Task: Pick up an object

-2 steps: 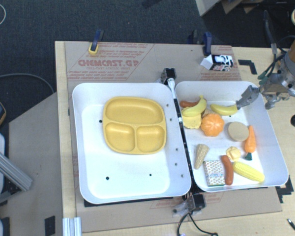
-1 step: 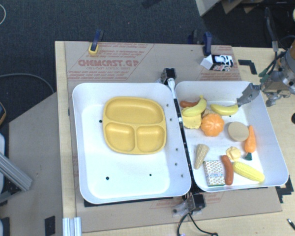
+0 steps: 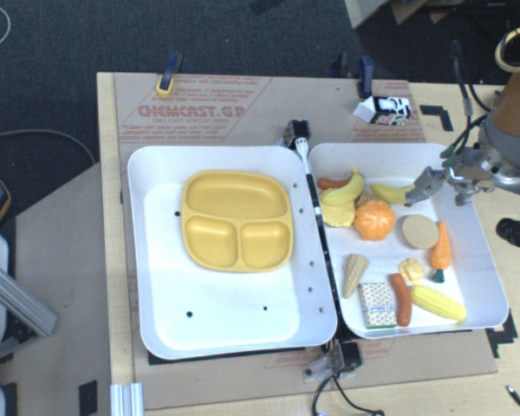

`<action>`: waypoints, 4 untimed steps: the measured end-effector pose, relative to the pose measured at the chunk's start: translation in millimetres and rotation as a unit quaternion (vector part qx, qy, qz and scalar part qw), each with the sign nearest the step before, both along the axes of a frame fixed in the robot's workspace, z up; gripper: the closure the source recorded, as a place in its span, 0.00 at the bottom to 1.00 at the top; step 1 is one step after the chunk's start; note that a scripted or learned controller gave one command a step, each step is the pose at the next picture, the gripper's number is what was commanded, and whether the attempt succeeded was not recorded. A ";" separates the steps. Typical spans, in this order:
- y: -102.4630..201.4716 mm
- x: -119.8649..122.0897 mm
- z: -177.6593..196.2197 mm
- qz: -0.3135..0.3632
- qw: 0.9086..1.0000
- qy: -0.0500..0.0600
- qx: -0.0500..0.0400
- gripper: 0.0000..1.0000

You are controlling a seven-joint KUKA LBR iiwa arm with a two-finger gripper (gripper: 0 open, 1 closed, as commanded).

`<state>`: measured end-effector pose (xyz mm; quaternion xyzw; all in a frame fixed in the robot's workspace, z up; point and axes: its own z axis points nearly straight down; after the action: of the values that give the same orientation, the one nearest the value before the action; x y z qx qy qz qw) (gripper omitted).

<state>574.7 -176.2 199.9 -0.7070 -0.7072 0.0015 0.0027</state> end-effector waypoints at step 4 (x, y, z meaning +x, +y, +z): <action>5.2 -2.4 -104.3 -0.001 1.000 -0.004 -0.001 1.00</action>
<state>572.3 -171.0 95.6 -0.7074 -0.7068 -0.0004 -0.0009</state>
